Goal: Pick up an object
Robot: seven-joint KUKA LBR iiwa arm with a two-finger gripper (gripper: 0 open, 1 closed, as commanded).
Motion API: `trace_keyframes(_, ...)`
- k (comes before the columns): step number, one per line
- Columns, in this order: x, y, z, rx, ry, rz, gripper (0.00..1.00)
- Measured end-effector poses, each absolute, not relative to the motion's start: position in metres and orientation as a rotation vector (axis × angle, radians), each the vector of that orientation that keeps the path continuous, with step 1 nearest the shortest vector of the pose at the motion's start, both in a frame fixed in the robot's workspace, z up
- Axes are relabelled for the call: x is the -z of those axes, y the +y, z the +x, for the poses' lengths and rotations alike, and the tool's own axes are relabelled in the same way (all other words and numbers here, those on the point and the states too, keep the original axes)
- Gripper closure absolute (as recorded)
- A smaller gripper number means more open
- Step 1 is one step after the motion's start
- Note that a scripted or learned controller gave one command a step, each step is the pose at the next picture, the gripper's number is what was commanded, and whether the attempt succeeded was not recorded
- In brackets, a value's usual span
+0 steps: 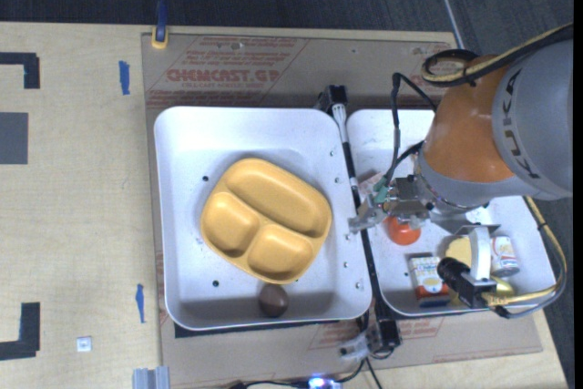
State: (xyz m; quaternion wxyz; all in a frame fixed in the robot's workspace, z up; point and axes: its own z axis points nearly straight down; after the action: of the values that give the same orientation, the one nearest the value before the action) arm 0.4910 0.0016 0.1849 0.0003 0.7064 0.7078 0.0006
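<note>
Take the wall between the two shallow white plastic bins (pixel 364 223) as your landmark. Your gripper (pixel 387 200) hangs just to the right of that wall, low over the right-hand bin, under the grey arm with the orange band (pixel 465 141). You cannot tell from this angle whether it is open or closed, because wrist hardware and cables crowd it.

The nearest candidate for you is the small round orange-red object (pixel 404 230), which sits just right of the wall and immediately beside the gripper on the side nearer the camera. It looks roughly ball-shaped, so it offers you no clear long axis and no pointing direction; any approach angle should serve about equally.

Further right of the wall lie a small red and yellow box (pixel 424 276), a pale yellow item (pixel 462 248) and a small printed can (pixel 504 255), clustered close together.

Left of the wall, the yellow three-compartment plastic tray (pixel 264 219) lies on a diagonal, with a small brown lump (pixel 272 299) just below it.
</note>
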Motion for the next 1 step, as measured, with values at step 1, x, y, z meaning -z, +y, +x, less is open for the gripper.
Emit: trace_keyframes(1,-0.1850,-0.0578,0.4801,-0.001,2.222,2.221,0.00)
